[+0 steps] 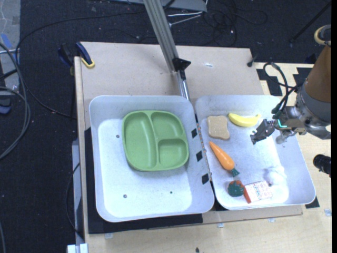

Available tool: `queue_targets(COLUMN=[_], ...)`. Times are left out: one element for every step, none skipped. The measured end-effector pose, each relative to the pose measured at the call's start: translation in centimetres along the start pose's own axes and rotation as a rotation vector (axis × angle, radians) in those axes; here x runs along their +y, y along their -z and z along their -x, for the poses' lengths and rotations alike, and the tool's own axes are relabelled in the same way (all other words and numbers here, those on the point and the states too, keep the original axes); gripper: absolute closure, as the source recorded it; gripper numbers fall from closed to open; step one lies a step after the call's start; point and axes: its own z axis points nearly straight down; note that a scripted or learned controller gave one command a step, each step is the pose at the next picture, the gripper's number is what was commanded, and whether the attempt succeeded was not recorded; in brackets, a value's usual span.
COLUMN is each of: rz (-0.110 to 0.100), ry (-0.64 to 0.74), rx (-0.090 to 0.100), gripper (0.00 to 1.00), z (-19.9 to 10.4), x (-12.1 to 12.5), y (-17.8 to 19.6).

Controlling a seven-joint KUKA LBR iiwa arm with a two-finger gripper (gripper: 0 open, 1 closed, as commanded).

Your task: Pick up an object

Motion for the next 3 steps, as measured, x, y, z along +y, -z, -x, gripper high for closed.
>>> queue_targets(rz=[0.001, -0.003, -0.003], ry=[0.000, -0.002, -0.001], rx=[0.000, 0.000, 0.001], gripper=[0.00, 0.00, 0.00], z=[0.0, 0.4, -0.3], x=[0.0, 0.3, 0.3], y=[0.1, -4.4, -8.9])
